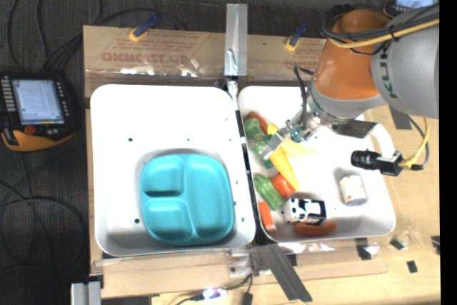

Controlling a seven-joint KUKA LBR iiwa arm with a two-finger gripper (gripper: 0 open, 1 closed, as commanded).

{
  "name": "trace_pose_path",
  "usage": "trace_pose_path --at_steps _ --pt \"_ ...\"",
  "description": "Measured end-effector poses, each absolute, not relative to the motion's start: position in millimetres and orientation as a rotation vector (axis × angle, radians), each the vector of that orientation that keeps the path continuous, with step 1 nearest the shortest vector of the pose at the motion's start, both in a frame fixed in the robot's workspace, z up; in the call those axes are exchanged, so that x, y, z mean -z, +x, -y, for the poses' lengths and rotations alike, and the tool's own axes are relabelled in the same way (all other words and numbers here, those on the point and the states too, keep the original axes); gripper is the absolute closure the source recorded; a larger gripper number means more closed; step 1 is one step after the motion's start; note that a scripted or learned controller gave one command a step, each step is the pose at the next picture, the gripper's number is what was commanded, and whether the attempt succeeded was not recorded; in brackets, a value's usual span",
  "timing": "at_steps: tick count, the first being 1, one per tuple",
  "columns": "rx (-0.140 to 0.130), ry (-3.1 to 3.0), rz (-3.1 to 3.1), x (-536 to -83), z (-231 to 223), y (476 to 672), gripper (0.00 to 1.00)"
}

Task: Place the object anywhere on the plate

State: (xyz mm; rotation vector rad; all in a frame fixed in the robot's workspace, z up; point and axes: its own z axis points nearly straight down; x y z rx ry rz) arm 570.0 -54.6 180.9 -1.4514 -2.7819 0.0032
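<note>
Two bins, one plate, gripper down in the toy pile

So the teal plate [188, 198] with its three sections sits in the left bin [114, 118], toward the near side. Right bin [371, 221] has a heap of toy food along its left wall: green pieces, a yellow one [284, 162], an orange-red one [283, 185], plus a black-and-white cow-looking toy [305, 209] near the front. Small white cylinder [352, 189] lies off to the right, apart from the heap. The gripper [294, 131] is low over the far end of that pile, just beside the yellow piece. Honestly can't tell whether its fingers are spread or closed, or gripping anything
</note>
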Motion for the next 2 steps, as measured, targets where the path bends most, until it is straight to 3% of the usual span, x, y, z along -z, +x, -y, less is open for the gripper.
trace_pose_path --at_steps 1,2 --pt "-0.004 -1.481 2.766 -181.0 -34.1 555.5 1.00" --pt "-0.003 -1.481 2.765 -181.0 -33.6 555.6 0.00"
